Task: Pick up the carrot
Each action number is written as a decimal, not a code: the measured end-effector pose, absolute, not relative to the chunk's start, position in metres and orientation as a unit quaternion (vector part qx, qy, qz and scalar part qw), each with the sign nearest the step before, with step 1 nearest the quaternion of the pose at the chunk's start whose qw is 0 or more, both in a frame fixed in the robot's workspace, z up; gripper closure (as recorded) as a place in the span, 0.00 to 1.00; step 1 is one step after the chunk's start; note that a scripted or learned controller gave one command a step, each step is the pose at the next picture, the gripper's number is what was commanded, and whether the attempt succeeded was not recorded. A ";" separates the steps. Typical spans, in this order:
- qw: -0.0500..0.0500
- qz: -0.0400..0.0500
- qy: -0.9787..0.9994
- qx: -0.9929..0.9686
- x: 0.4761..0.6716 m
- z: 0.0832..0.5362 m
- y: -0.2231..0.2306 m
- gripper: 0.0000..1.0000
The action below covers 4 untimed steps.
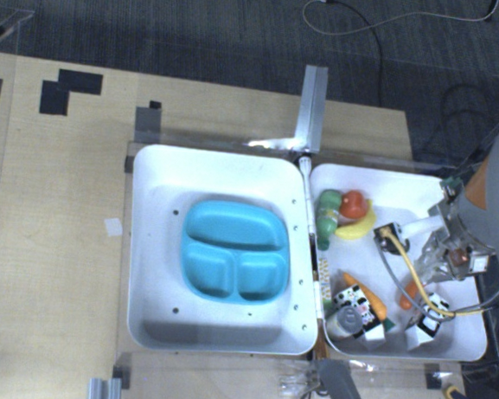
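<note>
Carrot point(371, 300) lies in right bin point(407, 184), lower middle, not lifted. Hand point(437, 285) hovers just right of it; finger state cannot be told. Grasp and lift remain.

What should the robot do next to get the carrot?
Probably slide the gripper left and lower it over the carrot. The carrot lies apart from the gripper, near the front of the right bin, beside a black and white toy, so it would likely need a careful approach from above.
</note>
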<state>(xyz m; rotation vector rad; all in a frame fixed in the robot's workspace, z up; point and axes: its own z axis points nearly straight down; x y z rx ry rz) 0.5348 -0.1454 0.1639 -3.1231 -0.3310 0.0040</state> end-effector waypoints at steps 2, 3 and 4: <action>0.000 0.001 -0.106 -0.994 0.618 0.262 -0.201 1.00; -0.001 0.001 -0.106 -0.994 0.635 0.260 -0.189 1.00; -0.001 -0.001 -0.115 -0.993 0.659 0.365 -0.182 1.00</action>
